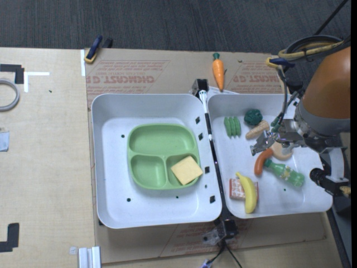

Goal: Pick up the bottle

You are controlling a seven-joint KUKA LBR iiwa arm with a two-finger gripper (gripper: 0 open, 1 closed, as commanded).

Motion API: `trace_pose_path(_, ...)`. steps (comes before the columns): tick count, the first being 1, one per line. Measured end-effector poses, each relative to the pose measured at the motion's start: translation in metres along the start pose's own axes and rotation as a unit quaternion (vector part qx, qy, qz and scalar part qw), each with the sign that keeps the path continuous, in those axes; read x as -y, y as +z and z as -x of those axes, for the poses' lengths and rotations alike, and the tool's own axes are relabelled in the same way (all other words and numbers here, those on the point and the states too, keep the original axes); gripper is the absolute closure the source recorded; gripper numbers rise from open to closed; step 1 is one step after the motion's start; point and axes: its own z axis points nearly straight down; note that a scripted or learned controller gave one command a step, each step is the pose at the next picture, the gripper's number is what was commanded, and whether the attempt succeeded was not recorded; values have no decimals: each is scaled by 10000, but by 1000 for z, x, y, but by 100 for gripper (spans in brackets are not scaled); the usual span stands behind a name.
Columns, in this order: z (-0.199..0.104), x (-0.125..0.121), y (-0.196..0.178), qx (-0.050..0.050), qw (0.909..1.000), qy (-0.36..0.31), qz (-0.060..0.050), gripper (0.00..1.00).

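Two shallow white bins sit side by side on a bench covered with brown cardboard (pixel 139 74). The left bin (pixel 106 166) holds a light green plastic tray with three parts (pixel 153 144), and a flat yellow square like a slice of cheese (pixel 186 170) lies in the tray's lower right part. The right bin (pixel 295 197) holds toy food and the task's thing, a small green see-through plastic bottle (pixel 285 172), which lies on its side near the right end of the bin with its cap end pointing left. Just to the left of the bottle is an orange-red toy sausage (pixel 260 162), standing a bit slanted. Above it is a tan bread-shaped toy (pixel 257 130), a dark green round toy like broccoli (pixel 252 116), and a green toy bean pod (pixel 232 126). Near the front wall of the bin a yellow toy banana (pixel 249 191) lies partly over a small red and white box (pixel 237 188). An orange toy carrot with a green top (pixel 217 70) lies on the cardboard behind the bins. The grey arm with the orange band (pixel 334 88) reaches in from the right, and its metal gripper (pixel 269 141) hangs over the right bin, just above the sausage and the bottle's cap end. Its jaws look spread apart, with nothing pinched between them.
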Motion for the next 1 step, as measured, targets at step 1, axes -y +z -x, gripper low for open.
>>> trace_pose_path(1,0,0,-9,3,10000,8,1,100)
